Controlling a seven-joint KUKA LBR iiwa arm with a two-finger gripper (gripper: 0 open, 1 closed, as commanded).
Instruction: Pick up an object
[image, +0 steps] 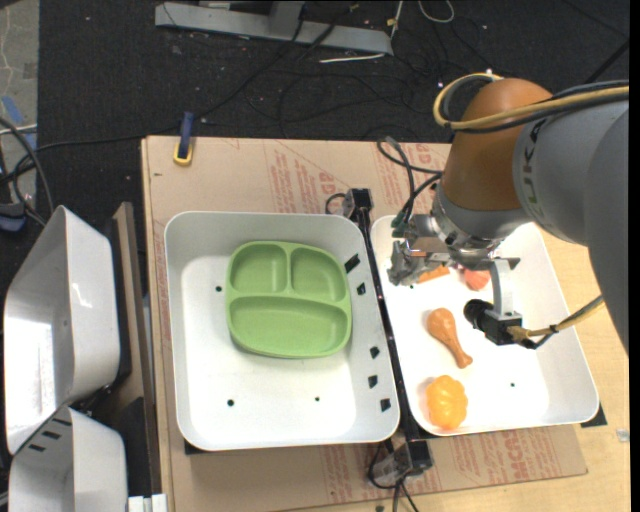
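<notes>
End effector (440, 262) low over right bin's (560, 395) far end, on a small orange piece (432, 273); grip state: cannot tell. Drumstick (449, 335) and orange fruit (447, 401) lie nearer. Risk: the wrist hides the contact, so it could lift off with nothing.

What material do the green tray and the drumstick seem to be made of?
Green tray: probably moulded plastic, matte to satin; even colour, rounded raised dividers. Drumstick: likely a plastic or rubber toy; smooth, uniform orange-brown surface with a soft sheen. The view cannot settle whether it is hard or soft.
</notes>
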